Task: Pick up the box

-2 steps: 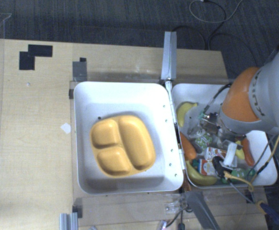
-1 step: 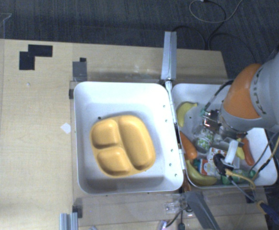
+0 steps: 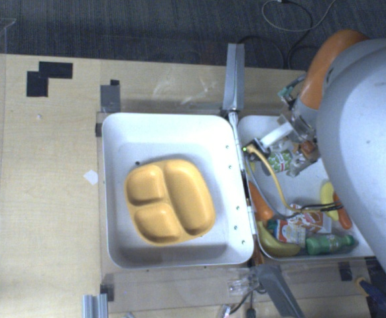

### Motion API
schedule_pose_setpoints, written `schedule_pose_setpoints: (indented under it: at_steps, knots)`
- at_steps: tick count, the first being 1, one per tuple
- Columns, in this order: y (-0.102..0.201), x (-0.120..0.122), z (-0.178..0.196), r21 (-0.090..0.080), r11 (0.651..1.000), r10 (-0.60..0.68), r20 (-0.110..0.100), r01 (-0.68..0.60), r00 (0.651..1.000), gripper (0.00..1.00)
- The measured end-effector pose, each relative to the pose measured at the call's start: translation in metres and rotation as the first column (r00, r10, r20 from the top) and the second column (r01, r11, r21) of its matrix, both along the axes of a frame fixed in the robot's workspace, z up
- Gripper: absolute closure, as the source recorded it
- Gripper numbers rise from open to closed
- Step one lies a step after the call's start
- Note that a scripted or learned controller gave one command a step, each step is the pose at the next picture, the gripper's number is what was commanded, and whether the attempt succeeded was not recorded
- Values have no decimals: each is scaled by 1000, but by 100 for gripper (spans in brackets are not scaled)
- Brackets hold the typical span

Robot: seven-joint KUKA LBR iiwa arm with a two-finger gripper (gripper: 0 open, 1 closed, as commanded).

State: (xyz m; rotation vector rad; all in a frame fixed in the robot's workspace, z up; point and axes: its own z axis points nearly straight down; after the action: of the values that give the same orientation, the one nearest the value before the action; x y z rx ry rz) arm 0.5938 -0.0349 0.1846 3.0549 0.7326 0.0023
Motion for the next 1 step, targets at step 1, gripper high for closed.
schedule_pose_setpoints:
  at_steps: [1]
  knots:
    - [-55, 64, 44, 0, 995, -96, 2, 96, 995, 100]
